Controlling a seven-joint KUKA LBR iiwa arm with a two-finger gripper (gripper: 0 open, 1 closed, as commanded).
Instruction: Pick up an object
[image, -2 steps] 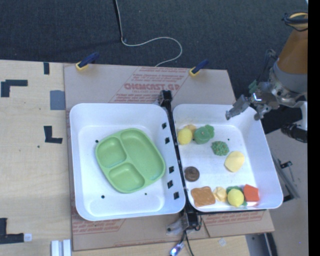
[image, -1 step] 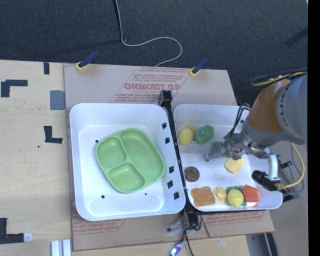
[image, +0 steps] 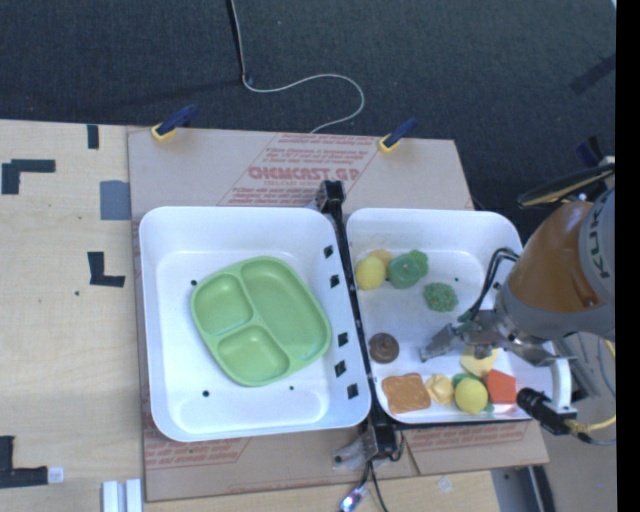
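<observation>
While the arm reaches in from your right, its gripper (image: 447, 342) hangs low in the right bin (image: 470, 222), near the middle of the floor — you can see two grey fingers splayed toward the left with bare white floor between them, so the jaws stand open and hold nothing. No object has been lifted yet, and which one the program is after you cannot tell for sure. The candidates crowd this bin because it is the pick side: a yellow lemon-like fruit (image: 370, 271) and a green leafy vegetable toy (image: 407, 268) sit touching near the far wall, a smaller green broccoli-like piece (image: 439, 296) lies just beside the wrist, and a brown round piece (image: 383, 347) rests near the divider. Along the near wall you have a slice of toast (image: 405, 392), a pale yellow lump (image: 440, 387), a yellow-green round fruit (image: 471, 395) and a red-orange block (image: 501, 386), packed close together. The fingertips point into the open patch between the brown piece and that front cluster, so a closing here would likely catch air — judge the try on that. The left bin (image: 160, 330) carries a green divided plate (image: 260, 320), well apart from the arm and probably the drop side. The table (image: 60, 230) lies beyond.
</observation>
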